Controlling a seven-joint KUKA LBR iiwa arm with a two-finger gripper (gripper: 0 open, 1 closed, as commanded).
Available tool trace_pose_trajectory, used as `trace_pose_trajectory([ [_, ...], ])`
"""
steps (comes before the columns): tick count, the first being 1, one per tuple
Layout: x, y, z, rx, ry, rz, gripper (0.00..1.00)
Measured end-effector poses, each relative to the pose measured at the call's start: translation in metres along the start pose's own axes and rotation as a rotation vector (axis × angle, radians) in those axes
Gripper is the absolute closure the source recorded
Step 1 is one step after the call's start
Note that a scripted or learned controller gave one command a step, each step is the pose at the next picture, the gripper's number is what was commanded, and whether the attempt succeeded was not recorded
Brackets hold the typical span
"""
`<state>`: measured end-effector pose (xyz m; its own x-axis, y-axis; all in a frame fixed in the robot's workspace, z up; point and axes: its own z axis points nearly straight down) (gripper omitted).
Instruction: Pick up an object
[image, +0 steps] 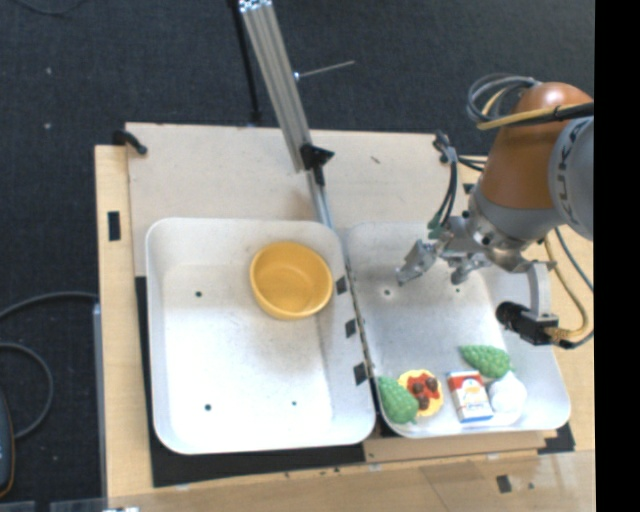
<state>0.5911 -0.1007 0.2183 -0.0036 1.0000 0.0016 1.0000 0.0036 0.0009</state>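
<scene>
My gripper (438, 266) hangs over the far middle of the right bin (420, 325), fingers spread open with nothing between them. Along that bin's near edge lie a green leafy toy (397, 401), a yellow and red toy (421, 390), a small red and white box (469, 395), another green piece (486, 358) and a white object (508, 395). They sit well below the gripper in the view. A yellow bowl (290, 279) stands upright in the left bin (200, 350), near its far right corner.
A slanted metal pole (285, 95) runs from the top of the view down to the gap between the bins. Black cables (545, 320) loop off the wrist on the right. The bench's beige board (220, 170) extends behind both bins.
</scene>
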Motion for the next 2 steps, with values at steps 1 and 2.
trace_pose_trajectory([
  [1, 0.0, 0.0, 0.0, -0.001, 0.001, 0.001, 0.0],
  [2, -0.005, 0.006, 0.042, 0.0, -0.004, 0.007, 0.0],
])
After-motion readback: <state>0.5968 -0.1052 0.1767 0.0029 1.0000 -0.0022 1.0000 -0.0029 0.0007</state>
